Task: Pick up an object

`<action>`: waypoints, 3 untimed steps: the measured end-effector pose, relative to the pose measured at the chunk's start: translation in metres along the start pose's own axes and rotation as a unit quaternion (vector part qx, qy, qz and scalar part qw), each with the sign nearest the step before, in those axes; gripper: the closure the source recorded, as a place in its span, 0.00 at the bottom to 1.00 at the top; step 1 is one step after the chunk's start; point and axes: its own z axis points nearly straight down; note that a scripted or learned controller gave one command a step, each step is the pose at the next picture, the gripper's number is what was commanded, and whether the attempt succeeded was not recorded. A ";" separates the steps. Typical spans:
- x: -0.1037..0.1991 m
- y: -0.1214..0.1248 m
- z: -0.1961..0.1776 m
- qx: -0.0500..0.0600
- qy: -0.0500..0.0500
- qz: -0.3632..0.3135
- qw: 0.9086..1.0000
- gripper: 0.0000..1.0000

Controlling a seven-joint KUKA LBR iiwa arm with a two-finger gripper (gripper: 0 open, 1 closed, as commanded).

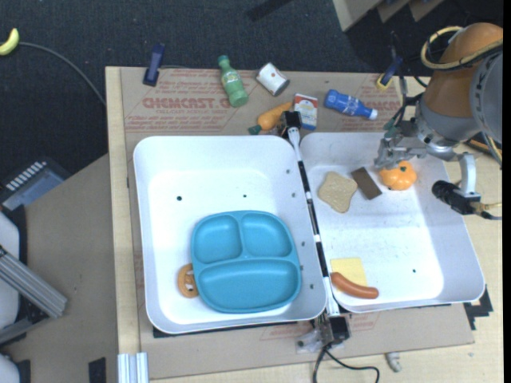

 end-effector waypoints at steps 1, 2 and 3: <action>0.000 0.000 0.000 0.000 0.000 0.000 1.000 0.00; -0.003 0.003 0.019 0.005 0.006 0.000 1.000 0.00; -0.005 0.004 0.010 0.004 0.004 0.000 1.000 1.00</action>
